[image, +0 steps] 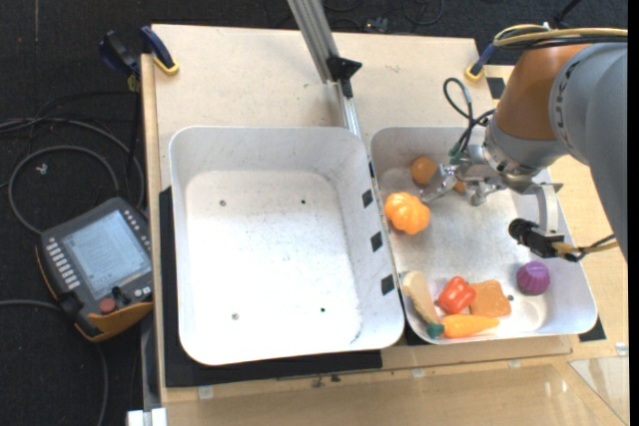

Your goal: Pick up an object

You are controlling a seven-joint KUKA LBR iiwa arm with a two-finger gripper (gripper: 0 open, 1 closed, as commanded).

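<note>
My gripper (439,189) hangs low over the back of the right bin (574,314), reaching in from the right. Its tip lies just right of a small brown ball (423,169) and just above a yellow-orange pumpkin-shaped toy (406,213). Whether it touches either one cannot be made out. Along the bin's front lie a red pepper (455,293), an orange block (489,298), a carrot (467,324) and a pale banana-like piece (419,293). A purple round toy (533,277) rests by the right wall.
The left bin (190,214) stands beside the right one, their walls meeting at the middle. A metal pole (305,0) slants down to the bins' back junction. A black part of the arm's cabling (526,233) hangs over the right bin.
</note>
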